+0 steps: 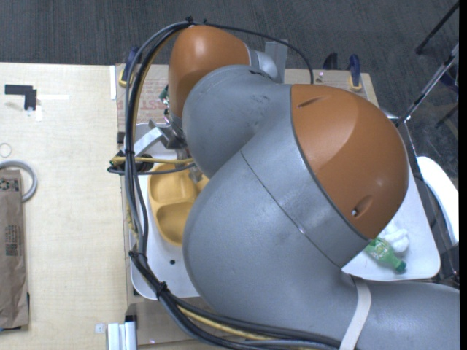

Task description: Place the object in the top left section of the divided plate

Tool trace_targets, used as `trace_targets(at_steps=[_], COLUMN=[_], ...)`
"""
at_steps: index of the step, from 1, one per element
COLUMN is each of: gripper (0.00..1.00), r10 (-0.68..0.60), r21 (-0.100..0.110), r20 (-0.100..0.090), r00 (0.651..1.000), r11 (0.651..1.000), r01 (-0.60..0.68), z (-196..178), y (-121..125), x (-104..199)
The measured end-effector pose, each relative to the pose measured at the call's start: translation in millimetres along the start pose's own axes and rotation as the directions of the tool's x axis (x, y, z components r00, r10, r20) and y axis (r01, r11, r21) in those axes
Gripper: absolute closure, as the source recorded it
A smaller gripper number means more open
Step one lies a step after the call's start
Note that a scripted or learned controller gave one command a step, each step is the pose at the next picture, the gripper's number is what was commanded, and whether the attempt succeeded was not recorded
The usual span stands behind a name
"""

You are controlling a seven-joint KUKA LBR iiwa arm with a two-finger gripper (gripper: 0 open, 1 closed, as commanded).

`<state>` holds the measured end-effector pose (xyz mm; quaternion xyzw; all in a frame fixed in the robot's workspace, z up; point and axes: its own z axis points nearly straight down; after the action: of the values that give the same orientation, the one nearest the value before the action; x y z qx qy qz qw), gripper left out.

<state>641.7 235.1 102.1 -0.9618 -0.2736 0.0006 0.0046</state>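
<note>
A yellow divided plate (172, 204) lies in the left bin (146, 274), and my arm covers most of it. Two of its sections show at its left side, with nothing visible in them. My arm (292, 195) reaches across both bins from the right, its orange band over the middle. My gripper (163, 135) hangs at the left end of the arm, just above the plate's far edge and largely hidden by the wrist. A green object (385, 254) and a white lump (398, 240) lie in the right bin (432, 188).
Black cables (137, 122) loop from the wrist along the left bin's left wall. On the wooden bench to the left lie a brown paper packet (12, 246) and a small black bracket (22, 93). Dark floor lies beyond the bench.
</note>
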Motion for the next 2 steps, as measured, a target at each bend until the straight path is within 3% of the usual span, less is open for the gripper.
trace_targets(at_steps=[2], gripper=[0.00], r10=[0.000], r21=[0.002], r20=[0.002], r00=[1.000], r11=[1.000], r01=[0.000], z=[0.7], y=[-0.5], x=[-0.3])
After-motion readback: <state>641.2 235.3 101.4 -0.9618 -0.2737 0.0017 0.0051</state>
